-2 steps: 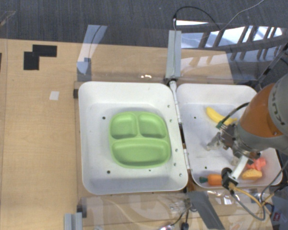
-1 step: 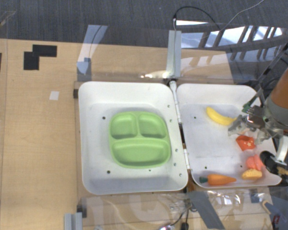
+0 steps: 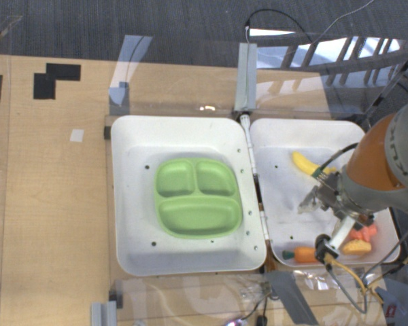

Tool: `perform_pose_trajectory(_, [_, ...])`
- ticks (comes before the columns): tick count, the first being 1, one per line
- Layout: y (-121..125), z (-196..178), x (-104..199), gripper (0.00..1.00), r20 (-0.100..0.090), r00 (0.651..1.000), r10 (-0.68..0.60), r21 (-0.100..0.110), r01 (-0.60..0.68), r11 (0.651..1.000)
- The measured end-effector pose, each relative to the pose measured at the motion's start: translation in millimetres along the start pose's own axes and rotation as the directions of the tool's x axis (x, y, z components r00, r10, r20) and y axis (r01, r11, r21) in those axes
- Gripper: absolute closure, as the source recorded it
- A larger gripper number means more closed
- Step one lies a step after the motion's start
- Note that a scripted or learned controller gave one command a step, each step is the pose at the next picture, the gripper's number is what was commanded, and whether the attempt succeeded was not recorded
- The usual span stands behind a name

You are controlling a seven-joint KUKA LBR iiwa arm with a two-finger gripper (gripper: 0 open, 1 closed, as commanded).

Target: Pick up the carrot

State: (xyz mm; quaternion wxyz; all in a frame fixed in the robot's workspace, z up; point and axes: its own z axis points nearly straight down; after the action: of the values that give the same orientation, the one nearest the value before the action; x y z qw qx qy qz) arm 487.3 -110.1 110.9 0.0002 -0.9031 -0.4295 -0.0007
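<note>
In the right bin point(image 3: 275, 136) the carrot point(image 3: 304, 255) lies by the near wall. My gripper point(image 3: 316, 201) hangs nearby, and I can't tell its grip state. Looks like the approach step: next I line up over it, then descend.

You have the green divided plate point(image 3: 197, 197) in the left bin point(image 3: 132, 182). In the right bin point(image 3: 279, 141), the gripper point(image 3: 313, 202) hangs between the banana point(image 3: 301, 162) farther back and the carrot point(image 3: 303, 255) by the near wall.
</note>
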Motion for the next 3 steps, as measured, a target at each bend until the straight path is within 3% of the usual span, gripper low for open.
perform_pose_trajectory(1, [1, -10, 2, 1.00, -0.003, 1.000, -0.005, -0.003, 0.005, 1.000])
perform_pose_trajectory(2, [-1, 20, 5, 1.00, -0.007, 0.992, 0.122, -0.005, -0.122, 0.992])
perform_pose_trajectory(3, [78, -37, -28, 1.00, -0.001, 0.980, 0.198, -0.002, -0.198, 0.980])
